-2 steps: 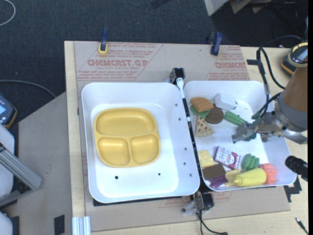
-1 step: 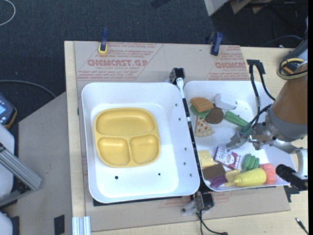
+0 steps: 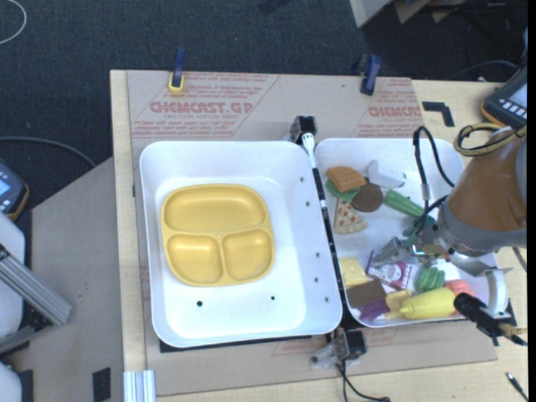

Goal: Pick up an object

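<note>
The right bin (image 3: 328,153) holds several toy foods: a tan bun (image 3: 345,177), a brown round cookie (image 3: 366,197), a pizza slice (image 3: 347,218), a green piece (image 3: 403,203), a yellow cheese block (image 3: 353,270), a brown block (image 3: 365,294) and a yellow banana-like piece (image 3: 427,306). My gripper (image 3: 400,249) hangs low over the middle of this bin, just above a pink and purple packet (image 3: 389,273). The arm's wrist hides what lies to the right of it.
The left bin (image 3: 159,224) carries a yellow three-part plate (image 3: 219,231). A small white piece (image 3: 385,174) lies at the right bin's far side. A black cable (image 3: 421,153) loops over that bin. Clamps sit at the bench's back edge.
</note>
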Robot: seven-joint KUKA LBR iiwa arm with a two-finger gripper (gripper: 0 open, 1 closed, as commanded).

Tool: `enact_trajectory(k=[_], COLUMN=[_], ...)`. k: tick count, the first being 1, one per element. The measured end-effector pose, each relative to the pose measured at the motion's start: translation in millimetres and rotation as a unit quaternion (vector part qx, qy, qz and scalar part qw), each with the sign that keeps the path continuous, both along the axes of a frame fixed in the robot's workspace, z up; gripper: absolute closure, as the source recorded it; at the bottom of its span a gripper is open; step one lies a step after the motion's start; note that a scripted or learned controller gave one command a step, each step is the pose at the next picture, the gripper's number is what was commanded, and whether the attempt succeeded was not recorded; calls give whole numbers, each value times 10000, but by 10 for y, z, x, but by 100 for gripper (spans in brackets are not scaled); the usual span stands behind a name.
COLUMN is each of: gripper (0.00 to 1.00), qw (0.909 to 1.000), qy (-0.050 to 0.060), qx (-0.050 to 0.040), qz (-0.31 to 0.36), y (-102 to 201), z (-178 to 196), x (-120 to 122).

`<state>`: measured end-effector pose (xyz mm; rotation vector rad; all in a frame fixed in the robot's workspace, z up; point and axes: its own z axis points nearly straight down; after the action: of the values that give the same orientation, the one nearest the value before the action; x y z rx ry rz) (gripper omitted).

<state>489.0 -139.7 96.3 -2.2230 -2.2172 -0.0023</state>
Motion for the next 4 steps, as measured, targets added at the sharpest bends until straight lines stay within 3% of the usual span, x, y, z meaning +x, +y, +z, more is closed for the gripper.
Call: enact_trajectory(k=[1,2,4], gripper=[0,100,100], qw=[10000,10000,10000], qy=[-5,-69,-33], qx=[18,-12,-23], qz=[19,11,21], y=[15,2,110], z=[-82,47,987], x=[22,51,117])
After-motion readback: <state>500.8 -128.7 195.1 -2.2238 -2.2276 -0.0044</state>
